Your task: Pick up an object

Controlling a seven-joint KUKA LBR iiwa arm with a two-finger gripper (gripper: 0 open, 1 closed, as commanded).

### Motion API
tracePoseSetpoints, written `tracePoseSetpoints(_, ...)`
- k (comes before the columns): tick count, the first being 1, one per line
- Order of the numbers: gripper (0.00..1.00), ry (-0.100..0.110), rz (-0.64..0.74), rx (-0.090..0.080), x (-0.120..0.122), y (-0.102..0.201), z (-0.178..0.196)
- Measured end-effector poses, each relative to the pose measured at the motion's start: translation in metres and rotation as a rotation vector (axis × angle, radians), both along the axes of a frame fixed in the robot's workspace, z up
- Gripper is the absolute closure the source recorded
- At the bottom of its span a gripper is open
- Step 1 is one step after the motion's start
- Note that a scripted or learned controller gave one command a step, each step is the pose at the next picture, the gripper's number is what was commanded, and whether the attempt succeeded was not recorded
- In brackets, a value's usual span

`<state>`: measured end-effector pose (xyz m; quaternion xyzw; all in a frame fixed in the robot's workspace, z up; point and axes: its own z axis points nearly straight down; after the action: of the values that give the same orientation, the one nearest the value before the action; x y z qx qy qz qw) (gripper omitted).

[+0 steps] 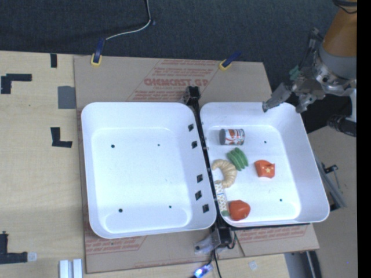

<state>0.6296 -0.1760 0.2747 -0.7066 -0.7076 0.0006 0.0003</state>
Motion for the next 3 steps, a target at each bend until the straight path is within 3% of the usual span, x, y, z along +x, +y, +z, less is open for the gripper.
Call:
tracePoseSetpoints(1,0.00,0.012,-0.004,0.004,-0.081,-0.003,-0.084)
tracePoseSetpoints(2,0.00,-0.003,0.000,-0.002,-0.051,-0.022,-0.193)
tracePoseSetpoints(3,1.00,-0.004,0.000,-0.003,-0.051,-0.022,-0.179)
